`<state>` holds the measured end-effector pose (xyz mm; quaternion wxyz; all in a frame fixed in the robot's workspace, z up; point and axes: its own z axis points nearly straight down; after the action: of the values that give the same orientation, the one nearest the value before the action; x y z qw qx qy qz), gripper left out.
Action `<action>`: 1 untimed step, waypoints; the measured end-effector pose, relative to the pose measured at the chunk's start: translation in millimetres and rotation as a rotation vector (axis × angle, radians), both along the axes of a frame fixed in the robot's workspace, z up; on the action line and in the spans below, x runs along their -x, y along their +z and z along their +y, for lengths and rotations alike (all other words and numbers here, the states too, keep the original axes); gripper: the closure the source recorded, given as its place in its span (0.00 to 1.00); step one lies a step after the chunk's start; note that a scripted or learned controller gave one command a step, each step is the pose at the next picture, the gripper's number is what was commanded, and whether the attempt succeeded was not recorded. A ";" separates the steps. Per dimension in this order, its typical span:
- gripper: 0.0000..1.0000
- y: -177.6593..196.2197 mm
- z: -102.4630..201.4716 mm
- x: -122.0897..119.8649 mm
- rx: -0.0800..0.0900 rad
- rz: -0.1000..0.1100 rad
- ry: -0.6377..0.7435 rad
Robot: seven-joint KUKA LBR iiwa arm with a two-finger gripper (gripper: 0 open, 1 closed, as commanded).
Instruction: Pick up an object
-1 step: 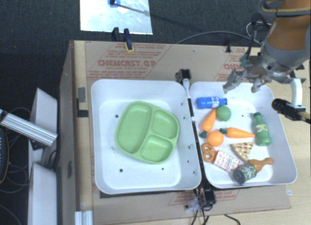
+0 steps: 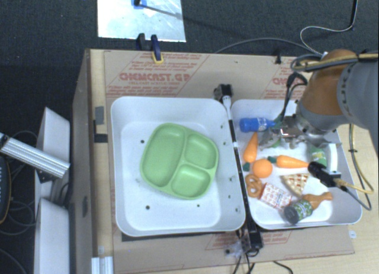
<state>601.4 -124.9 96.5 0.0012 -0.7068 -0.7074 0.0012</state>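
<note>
Left bin (image 2: pixel 135 209): one, shallow, smooth white plastic, rounded corners.
Green plate (image 2: pixel 179 160): one, pale green and glossy, with three moulded compartments; it lies askew in the left bin.
Right bin (image 2: pixel 345 206): one, same make as the left, crowded with small toy foods, the things to be picked.
Carrots: two tapered orange cones, a slanted carrot (image 2: pixel 251 147) near the divider and a lying carrot (image 2: pixel 291 161) mid-bin.
Orange ball (image 2: pixel 262 168): one, round and matte, between the carrots.
Blue bottle (image 2: pixel 254 124): one, on its side at the far end of the right bin.
Near-end items: one pretzel (image 2: pixel 253 185), one wedge slice (image 2: pixel 296 182), one red-and-white packet (image 2: pixel 274 196), one drumstick (image 2: pixel 320 197), one dark can (image 2: pixel 298 210).
Green-and-white item (image 2: pixel 320 153): partly covered by the arm, shape unclear.
Gripper (image 2: pixel 288 138): low over the right bin, just beside the blue bottle; seen from above, whether it is spread, closed or gripping anything cannot be told.
Arm (image 2: pixel 331 92): grey with an orange band, cut off at the right.
</note>
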 end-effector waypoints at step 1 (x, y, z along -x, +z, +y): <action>0.00 -16.7 12.6 -54.2 -0.003 0.024 0.006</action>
<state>655.6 -112.3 79.9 0.0106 -0.7048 -0.7093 0.0087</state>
